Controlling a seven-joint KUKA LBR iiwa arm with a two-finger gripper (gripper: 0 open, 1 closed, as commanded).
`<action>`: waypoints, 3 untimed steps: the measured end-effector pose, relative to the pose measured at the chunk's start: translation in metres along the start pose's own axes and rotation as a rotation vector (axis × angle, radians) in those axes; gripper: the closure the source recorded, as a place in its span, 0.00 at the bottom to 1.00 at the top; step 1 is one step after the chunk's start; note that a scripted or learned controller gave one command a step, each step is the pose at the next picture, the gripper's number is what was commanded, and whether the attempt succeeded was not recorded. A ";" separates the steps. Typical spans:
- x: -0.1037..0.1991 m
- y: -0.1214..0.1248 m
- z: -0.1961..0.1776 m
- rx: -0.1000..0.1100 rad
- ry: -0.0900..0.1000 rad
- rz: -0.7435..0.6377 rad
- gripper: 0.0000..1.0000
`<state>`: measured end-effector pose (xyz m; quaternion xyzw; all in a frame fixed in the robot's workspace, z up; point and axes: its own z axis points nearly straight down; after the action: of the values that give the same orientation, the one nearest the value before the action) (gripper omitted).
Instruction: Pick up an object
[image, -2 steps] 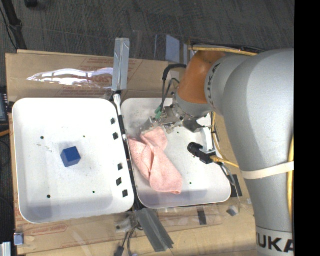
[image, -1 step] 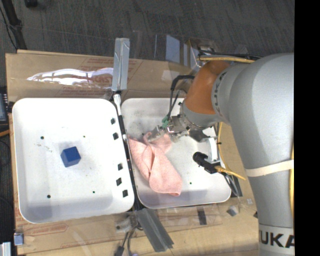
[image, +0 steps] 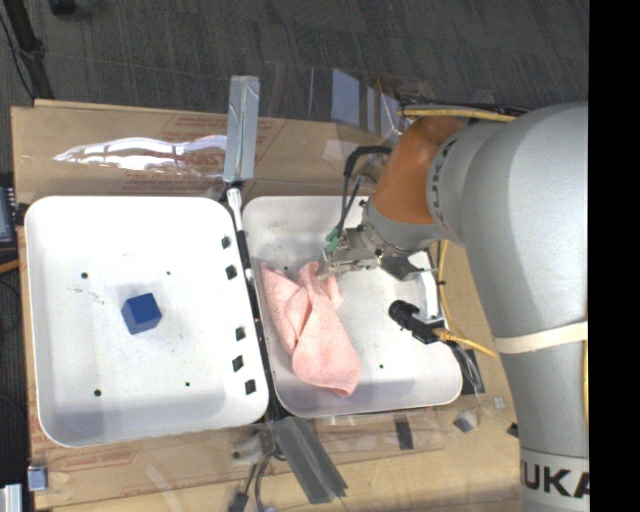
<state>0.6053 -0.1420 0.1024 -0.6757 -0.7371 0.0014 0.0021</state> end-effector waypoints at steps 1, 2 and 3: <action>0.037 0.016 -0.118 -0.004 -0.001 -0.100 1.00; 0.029 0.054 -0.090 -0.005 -0.004 -0.493 1.00; 0.029 0.054 -0.091 -0.005 -0.004 -0.493 0.00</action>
<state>0.6573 -0.1086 0.1928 -0.4753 -0.8798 0.0003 -0.0006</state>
